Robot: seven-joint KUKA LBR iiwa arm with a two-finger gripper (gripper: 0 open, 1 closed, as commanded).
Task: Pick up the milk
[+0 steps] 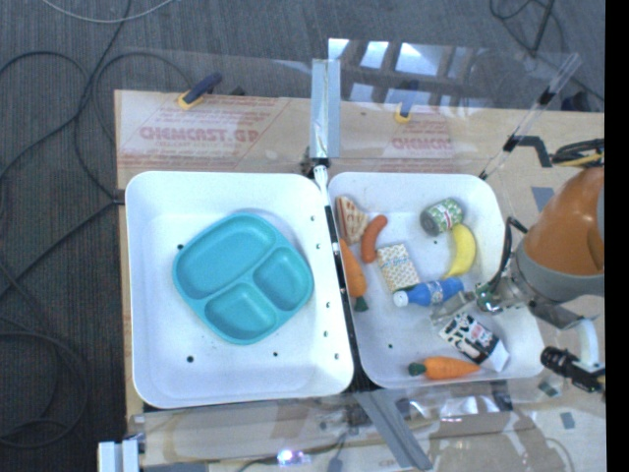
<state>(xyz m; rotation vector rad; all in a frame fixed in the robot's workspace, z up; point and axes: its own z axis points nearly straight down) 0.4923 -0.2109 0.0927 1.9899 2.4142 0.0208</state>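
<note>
In the left bin (147,293) we see a blue divided plate (244,276). In the right bin (418,187) a carrot (353,273) lies along the left wall, with a checked packet (397,265) and a blue bottle (429,292) further in and a banana (462,249) beyond. The milk (474,337), a small black-and-white carton, lies near the bin's near right corner, an orange carrot (450,367) just nearer. The gripper (488,298) hangs just beyond it; we cannot tell its grip.
</note>
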